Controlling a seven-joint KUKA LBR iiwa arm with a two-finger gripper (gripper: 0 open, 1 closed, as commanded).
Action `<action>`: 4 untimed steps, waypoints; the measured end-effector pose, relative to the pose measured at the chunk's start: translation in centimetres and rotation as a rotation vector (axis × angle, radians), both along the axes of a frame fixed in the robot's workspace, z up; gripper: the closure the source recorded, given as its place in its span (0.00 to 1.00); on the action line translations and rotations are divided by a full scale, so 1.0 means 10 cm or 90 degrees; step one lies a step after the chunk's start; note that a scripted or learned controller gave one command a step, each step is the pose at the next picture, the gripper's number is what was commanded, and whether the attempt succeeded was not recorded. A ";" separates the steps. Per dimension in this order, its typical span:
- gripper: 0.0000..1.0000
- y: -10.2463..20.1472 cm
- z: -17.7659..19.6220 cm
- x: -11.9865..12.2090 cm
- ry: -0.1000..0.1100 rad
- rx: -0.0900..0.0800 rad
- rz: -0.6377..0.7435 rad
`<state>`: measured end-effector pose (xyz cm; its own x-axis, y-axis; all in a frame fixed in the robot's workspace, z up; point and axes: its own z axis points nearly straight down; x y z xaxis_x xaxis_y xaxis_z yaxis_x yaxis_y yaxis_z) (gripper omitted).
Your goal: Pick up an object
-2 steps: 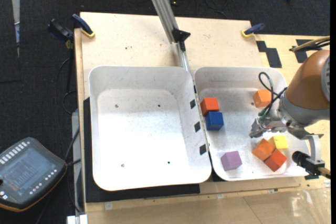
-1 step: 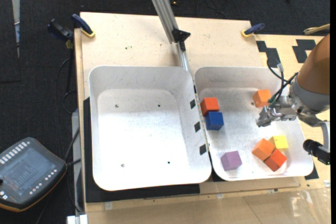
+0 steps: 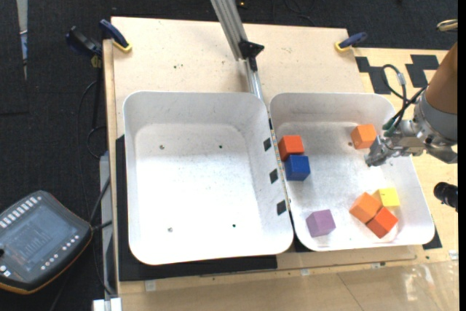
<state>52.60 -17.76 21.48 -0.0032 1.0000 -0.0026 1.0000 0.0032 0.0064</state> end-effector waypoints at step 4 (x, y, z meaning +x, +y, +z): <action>1.00 2.12 0.15 0.63 0.003 0.003 0.004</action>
